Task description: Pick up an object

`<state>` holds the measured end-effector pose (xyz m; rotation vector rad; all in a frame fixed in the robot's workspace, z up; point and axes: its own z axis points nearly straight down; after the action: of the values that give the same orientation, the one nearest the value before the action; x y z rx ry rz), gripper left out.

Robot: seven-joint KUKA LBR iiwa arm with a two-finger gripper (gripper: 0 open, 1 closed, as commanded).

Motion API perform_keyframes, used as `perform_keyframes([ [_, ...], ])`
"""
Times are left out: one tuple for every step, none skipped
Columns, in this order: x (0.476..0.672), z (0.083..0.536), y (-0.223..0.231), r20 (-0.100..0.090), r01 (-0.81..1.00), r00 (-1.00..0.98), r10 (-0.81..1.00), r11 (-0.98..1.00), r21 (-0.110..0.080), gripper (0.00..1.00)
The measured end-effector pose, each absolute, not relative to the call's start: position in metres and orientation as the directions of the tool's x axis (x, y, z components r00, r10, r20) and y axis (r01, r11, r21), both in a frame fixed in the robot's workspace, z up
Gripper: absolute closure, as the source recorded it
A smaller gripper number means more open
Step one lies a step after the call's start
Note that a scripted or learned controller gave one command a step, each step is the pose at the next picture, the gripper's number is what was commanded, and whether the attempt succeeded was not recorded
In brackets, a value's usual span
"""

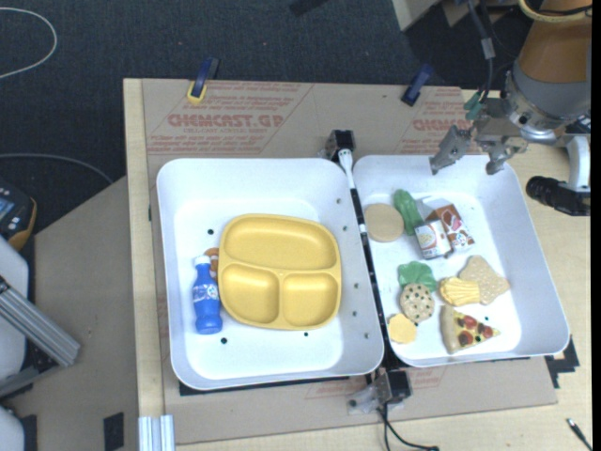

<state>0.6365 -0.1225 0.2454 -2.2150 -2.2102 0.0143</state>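
My gripper [467, 161] hangs open over the back edge of the right bin [535, 280], its two fingers spread with nothing between them. Below it in that bin lie several toy foods: a tan round cookie [383, 222], a green pickle [408, 210], a small can [430, 240], a red packet [453, 227], a broccoli piece [415, 273], a chocolate-chip cookie [414, 302], a ridged chip [459, 292], a cracker [484, 277], a pizza slice [468, 330] and a yellow disc [402, 329]. The gripper stands above and behind them, touching none.
The left bin [178, 205] holds a yellow divided plate [279, 271] and a blue bottle [206, 297] lying beside it. A black clip [340, 143] sits where the bins meet at the back. Blue clamps [200, 80] hold the cardboard base.
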Motion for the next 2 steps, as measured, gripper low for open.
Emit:
perform_keyframes([
  [0.639,0.254,-0.122,0.001,1.0,0.0,1.0,0.0,-0.001,0.0],
  [0.63,0.202,-0.127,0.001,1.0,0.001,1.0,-0.001,-0.006,0.0],
])
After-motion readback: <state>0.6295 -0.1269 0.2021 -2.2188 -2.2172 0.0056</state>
